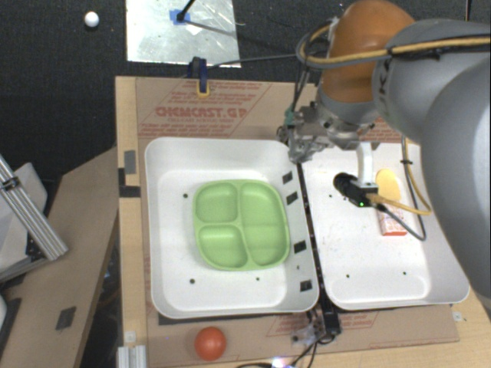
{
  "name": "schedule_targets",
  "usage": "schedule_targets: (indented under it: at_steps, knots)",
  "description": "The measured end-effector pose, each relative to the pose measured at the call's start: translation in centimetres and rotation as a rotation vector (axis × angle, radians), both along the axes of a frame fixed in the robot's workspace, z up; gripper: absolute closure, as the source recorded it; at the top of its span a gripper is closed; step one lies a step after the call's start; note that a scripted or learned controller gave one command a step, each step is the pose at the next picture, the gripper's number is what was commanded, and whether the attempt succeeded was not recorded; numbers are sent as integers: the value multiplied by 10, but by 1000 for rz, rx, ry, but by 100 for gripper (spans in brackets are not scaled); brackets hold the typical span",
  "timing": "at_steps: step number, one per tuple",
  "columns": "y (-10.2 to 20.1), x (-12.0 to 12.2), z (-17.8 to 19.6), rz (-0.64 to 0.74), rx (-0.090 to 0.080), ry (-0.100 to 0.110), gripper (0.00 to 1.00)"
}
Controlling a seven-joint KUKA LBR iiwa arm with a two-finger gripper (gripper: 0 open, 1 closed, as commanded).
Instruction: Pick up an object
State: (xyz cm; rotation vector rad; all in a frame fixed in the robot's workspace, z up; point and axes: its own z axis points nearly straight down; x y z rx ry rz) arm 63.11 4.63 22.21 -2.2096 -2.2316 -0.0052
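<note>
My gripper (298,150) hangs over the far end of the ridge between the two white bins, at the back corner of the left bin (165,205). A green divided plate (239,224) lies in the middle of that bin. In the right bin (383,282), a yellow object (389,182) rests near the far right side, and a small red and white box (393,225) lies just in front of it. Both are to the right of the gripper and apart from it. Nothing shows between the gripper's fingers.
An orange ball (209,342) sits on the cardboard in front of the left bin. A foil sheet (182,21) and a blue clamp (199,71) lie behind the bins. The grey arm (437,90) covers the right bin's far right corner.
</note>
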Motion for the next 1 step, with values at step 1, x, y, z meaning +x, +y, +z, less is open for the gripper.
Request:
schedule_targets:
  at_steps: [1]
  knots:
    - [53,-1,12,0,0,-1,100]
